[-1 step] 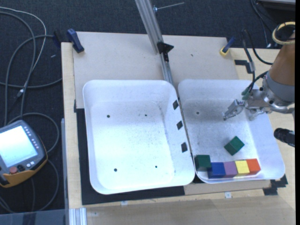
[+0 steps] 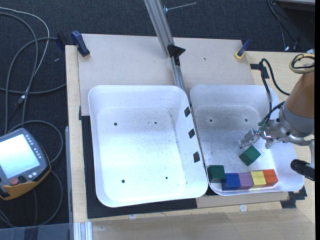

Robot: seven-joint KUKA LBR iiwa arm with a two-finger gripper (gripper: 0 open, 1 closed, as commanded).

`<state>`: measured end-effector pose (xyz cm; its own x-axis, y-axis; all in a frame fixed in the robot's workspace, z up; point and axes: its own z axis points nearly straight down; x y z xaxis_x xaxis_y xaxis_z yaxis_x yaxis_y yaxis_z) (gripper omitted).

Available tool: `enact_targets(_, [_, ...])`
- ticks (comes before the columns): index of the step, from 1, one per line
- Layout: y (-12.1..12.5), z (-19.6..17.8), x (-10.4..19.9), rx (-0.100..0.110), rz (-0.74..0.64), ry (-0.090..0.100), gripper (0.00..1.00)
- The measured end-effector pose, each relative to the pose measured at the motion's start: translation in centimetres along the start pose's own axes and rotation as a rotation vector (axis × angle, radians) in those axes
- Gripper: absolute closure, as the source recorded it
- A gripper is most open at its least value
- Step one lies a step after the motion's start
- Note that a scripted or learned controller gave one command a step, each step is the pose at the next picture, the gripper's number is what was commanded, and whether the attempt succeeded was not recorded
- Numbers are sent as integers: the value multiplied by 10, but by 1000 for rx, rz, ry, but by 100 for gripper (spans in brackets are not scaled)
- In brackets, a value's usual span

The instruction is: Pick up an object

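A: Where is the claw [image 2: 248, 140]?

B: At the right of the frame, over the right bin [image 2: 220, 101], with the arm [image 2: 302, 106] reaching in from the right edge. Its metal fingers point left and down toward the bin floor.

A: Holding anything?

B: A dark green block [image 2: 249, 155] sits tilted just below the fingertips, touching or nearly so. Whether it is gripped, or how wide the fingers stand, I cannot tell.

A: And the other blocks?

B: Along the lower rim of the right bin there is a row: a green cube [image 2: 216, 172], then a blue cube [image 2: 231, 180], a purple cube [image 2: 245, 179], a yellow cube [image 2: 258, 177] and an orange cube [image 2: 270, 175], side by side and touching.

A: The left bin [image 2: 140, 144]?

B: White, speckled with dark marks. Both bins rest on the pale worktop [image 2: 125, 59], with a metal pole [image 2: 157, 16] rising at the upper middle.
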<state>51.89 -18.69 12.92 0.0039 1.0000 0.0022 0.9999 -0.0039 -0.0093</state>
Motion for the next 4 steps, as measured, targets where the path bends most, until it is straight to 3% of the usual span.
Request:
enact_targets(1, [-27, 32, 29, -3, -4, 2, 0])
enact_targets(2, [-24, 19, 28, -11, -5, 0, 100])
enact_targets(3, [12, -75, 119, -19, -16, 1, 100])
enact_targets(4, [3, -70, 200, -6, -14, 3, 100])
